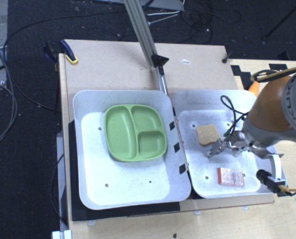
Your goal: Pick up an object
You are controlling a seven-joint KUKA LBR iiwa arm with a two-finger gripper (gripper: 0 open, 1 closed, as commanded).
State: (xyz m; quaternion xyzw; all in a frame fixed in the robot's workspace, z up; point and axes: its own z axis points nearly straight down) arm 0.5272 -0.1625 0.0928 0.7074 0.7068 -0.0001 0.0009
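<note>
From my station, the two shallow white bins (88,148) look like matt, faintly speckled plastic. The green three-compartment tray (136,132) reads as smooth plastic with a soft sheen. I see the bench top (113,66) as pale, unvarnished wood or board, dull and flat. The tan squarish block (207,134) looks porous, like sponge. The small red-and-white packet (231,177) appears printed paper or card. The arm's orange band (269,103) shines glossy.

One fixed camera looks down on me at a slant from above the bench (138,63), far enough to take in both white bins: left bin (88,133) at frame centre-left, right bin (202,183) at centre-right, where my arm (277,108) enters.
</note>
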